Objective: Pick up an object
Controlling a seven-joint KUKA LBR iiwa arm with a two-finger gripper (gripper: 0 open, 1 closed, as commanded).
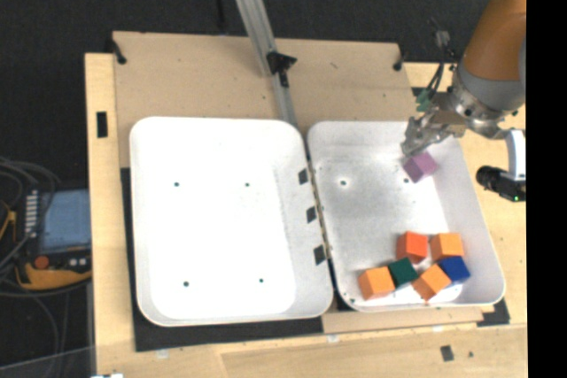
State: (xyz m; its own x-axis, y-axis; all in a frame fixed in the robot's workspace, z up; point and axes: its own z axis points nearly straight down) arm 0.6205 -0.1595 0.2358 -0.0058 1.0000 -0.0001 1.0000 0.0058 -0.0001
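Note:
My gripper (416, 151) is over the upper right part of the right bin (354, 217), reaching in from the right. A small purple block (421, 165) sits tilted right at the fingertips, and the gripper looks shut on its top edge. A cluster of blocks lies in the bin's near right corner: an orange one (413, 245), another orange one (447, 244), a blue one (454, 268), a green one (404, 271), and two more orange ones (376, 281) (433, 281).
The left bin (221, 217) lies beside the right one, with black clips along the shared edge. A slanted metal rail (257, 22) stands behind the bins. Cables and a blue box (62, 221) are off the bench at left.

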